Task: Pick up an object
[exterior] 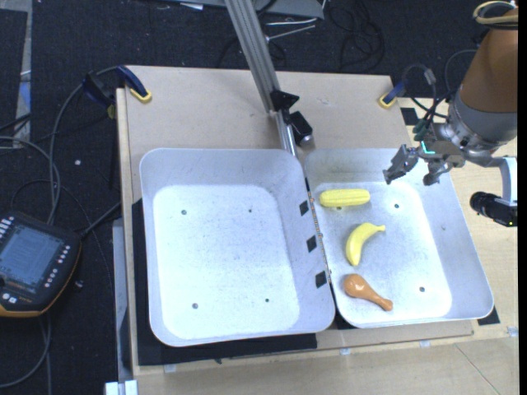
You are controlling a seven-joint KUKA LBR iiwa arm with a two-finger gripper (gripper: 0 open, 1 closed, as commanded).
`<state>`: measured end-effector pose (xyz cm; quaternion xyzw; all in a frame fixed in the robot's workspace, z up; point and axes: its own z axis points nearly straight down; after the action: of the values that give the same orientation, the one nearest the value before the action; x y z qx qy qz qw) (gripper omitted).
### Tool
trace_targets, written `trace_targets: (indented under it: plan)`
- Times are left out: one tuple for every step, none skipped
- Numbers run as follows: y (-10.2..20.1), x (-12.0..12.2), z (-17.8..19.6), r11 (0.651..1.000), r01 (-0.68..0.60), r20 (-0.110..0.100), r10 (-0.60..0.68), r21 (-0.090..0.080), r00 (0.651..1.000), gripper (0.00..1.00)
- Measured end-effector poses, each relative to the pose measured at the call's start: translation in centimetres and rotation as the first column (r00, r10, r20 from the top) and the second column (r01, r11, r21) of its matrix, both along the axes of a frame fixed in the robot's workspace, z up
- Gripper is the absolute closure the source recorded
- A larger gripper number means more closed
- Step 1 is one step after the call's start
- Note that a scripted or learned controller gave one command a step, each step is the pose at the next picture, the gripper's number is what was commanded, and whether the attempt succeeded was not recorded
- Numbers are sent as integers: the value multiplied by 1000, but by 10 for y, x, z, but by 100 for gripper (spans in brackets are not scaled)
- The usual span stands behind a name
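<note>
— Corn (344,197) first: where does it lie, and which way does it run?

— In the right bin (461,262), near the back. Its long axis runs left to right, almost level, with the blunt ends toward the bin's two side walls. It is a yellow, stubby cylinder with a bumpy look.

— And the others?

— Banana (361,240) sits just in front of the corn, apart from it. It is smooth, yellow and curved; its long axis runs on a slant, thin stem end up to the right, fat end down to the left. Drumstick (366,292) lies nearer the front edge, orange-brown and glossy like plastic, with the round bulb to the left and the thin shank pointing down to the right.

— What about the hand?

— Hand (415,168) hangs over the back right of the right bin, right of the corn and clear of it. Its two dark fingers are spread apart, with nothing between them.

— Surface and room?

— Both bins are shallow, white, with rounded corners and a fine dark speckle. The left bin (165,220) has a few small dots on its floor. They rest on a pale wooden table (214,109), with yellow clamps at its back corners. A metal rail (259,52) slants down to the gap between the bins. Dark carpet with cables surrounds the table, and a pendant (29,257) lies at the left.
</note>
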<state>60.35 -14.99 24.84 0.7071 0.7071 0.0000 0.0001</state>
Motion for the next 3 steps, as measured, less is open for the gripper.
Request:
trace_targets:
  plan:
    - [0, 0, 0, 1000, 0, 0, 0, 0, 1000, 0]
    - [-3, -7, -61, 1000, 0, -6, 0, 1, 1000, 0]
    - [1, -3, -117, 1000, 0, -5, 0, 1, 1000, 0]
